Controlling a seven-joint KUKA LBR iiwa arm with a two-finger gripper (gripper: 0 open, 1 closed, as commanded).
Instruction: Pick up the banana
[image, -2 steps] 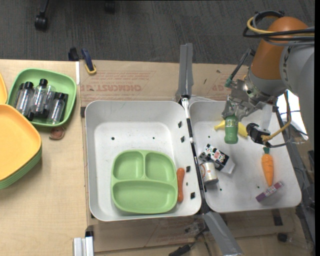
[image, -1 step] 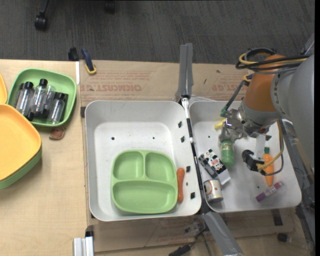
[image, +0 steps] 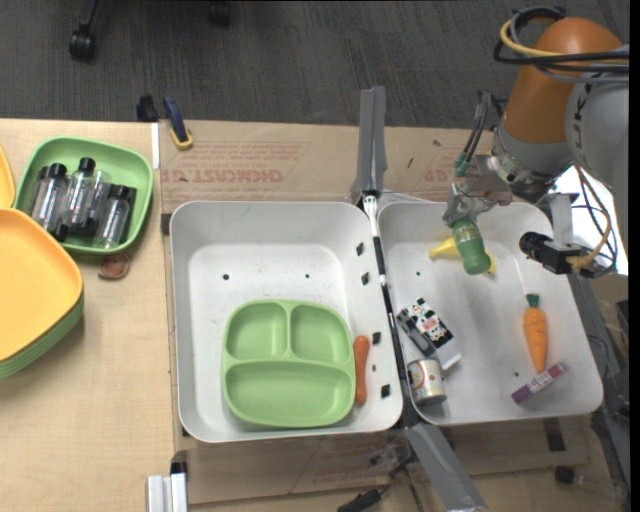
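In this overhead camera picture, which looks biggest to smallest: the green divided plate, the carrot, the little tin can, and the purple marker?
1. Green divided plate, by far the largest.
2. Carrot.
3. Purple marker and tin can: the marker is longer but thinner, the can shorter and fatter, so I wouldn't rank these two.

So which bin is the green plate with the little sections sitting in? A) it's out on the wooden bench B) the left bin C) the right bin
B: the green divided plate lies flat on the floor of the left bin, with an orange sausage-shaped toy beside its right edge; the carrot and the small can are over in the right bin.
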